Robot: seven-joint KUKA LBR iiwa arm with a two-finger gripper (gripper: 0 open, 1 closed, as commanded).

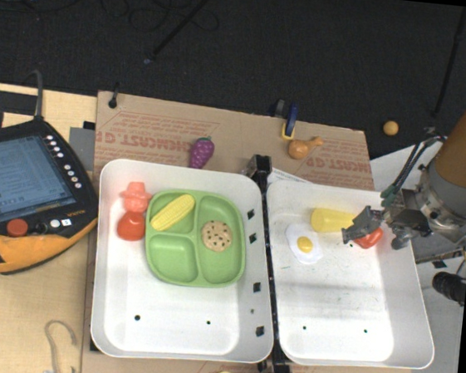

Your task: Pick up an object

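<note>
We see the gripper [367,230] closed on a small red object [370,238] over the right bin [401,326] (beside the yellow block [330,220]). Grip looks marginal; it could slip when lifted.

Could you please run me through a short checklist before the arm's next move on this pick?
1. Gripper over the right bin: ok.
2. Red object right at the fingertips: ok.
3. Red object actually gripped: cannot tell.
4. Yellow block apart from the fingertips: not ok, it lies right beside them.
5. Fried egg out of the way: ok.
6. Green tray in the left bin, away from the arm: ok.
</note>
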